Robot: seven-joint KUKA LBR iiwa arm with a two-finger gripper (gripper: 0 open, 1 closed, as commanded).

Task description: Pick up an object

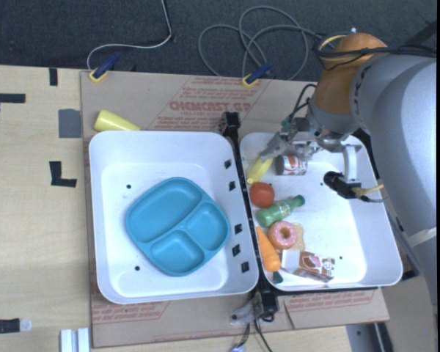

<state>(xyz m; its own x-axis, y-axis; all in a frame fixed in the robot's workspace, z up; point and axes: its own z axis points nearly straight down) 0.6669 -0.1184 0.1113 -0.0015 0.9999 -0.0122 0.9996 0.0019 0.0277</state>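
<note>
My gripper (294, 146) hangs over the far end of the right bin (352, 226), below the orange band of the arm. Just under it lies a small can (294, 166) with a red and white label, partly covered by the gripper. A yellow banana-like piece (259, 169) lies to its left against the bin wall. Nearer the front lie a red tomato (262, 194), a green bottle (279, 210), a pink donut (284, 234), an orange carrot (268, 249) and a brown snack packet (314, 264).
The left bin (110, 167) holds a blue divided plate (177, 225). A yellow object (117, 121) lies on the cardboard behind that bin. Cables loop on the dark floor at the back. The big grey arm covers the right edge of the right bin.
</note>
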